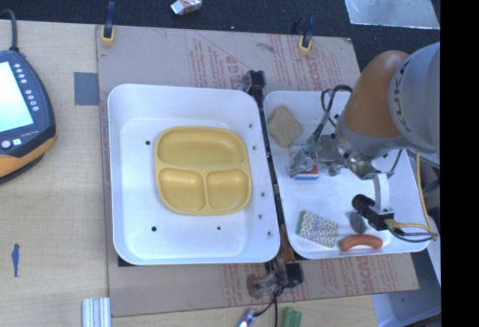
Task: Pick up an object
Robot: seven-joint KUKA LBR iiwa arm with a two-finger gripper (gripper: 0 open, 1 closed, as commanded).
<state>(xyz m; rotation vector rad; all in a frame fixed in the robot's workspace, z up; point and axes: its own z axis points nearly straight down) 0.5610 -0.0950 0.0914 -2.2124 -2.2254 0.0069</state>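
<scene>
The claw (305,161) is low in the right bin (404,243), over a small red, white and blue object (306,174) lying on the bin floor; I cannot tell its state. A brown sponge (284,126) lies just beyond it, near the bin's far left corner. Toward the near edge sit a patterned packet (317,227) and an orange sausage (361,243). The left bin (135,168) holds a yellow divided tray (202,168), well apart from the claw
</scene>
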